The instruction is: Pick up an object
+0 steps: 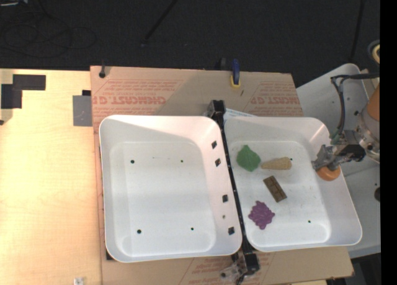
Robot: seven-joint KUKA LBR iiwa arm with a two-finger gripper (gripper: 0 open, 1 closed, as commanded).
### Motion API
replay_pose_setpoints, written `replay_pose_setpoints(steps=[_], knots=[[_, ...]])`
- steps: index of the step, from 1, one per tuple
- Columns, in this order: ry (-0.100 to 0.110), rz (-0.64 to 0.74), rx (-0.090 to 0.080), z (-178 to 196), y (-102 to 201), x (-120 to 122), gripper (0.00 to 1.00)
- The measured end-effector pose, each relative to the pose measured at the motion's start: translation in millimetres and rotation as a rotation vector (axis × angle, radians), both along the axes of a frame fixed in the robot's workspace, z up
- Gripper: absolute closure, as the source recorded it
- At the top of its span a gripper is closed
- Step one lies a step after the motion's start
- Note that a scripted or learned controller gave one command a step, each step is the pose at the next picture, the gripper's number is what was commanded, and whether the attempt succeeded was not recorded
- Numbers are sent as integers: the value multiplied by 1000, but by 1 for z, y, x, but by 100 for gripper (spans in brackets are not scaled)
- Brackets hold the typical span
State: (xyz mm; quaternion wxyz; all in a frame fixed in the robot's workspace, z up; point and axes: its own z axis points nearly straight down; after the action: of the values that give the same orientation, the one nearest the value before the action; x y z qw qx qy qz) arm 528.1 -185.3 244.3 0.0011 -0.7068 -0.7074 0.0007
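A small rounded orange object (329,172) sits at the right wall of the right white plastic bin (338,231), directly under the tip of the grey metal gripper (325,158). The gripper touches or nearly touches it from above, but whether the object lies between its fingers cannot be told at this size, nor can the gripper's state be made out.

Left of it, near the middle of the same bin, lies a pale tan cone-shaped piece (276,164) on its side, its narrow end pointing right. Just beside that, further left, is a lumpy green object (249,158) with a soft, matte look. Nearer in the bin rests a flat dark brown rectangular block (275,189), turned at a slant, and nearer still and slightly left a knobbly purple cluster (261,215).

The bin's floor is smooth, glossy and shallow with rounded corners. The left white plastic bin (108,184) of the same shape stands touching it, the two joined along a dark clipped seam (224,178). Both rest on a brown cardboard sheet (155,94) printed with red lettering, laid over a pale wooden bench (43,184).
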Motion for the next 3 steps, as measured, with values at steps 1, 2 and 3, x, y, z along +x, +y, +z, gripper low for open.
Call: replay_pose_setpoints(steps=[1,2,3], knots=[[3,6,5,14,82,-45,100],[-5,5,0,57,121,-15,100],[15,0,3,-64,155,-49,100]])
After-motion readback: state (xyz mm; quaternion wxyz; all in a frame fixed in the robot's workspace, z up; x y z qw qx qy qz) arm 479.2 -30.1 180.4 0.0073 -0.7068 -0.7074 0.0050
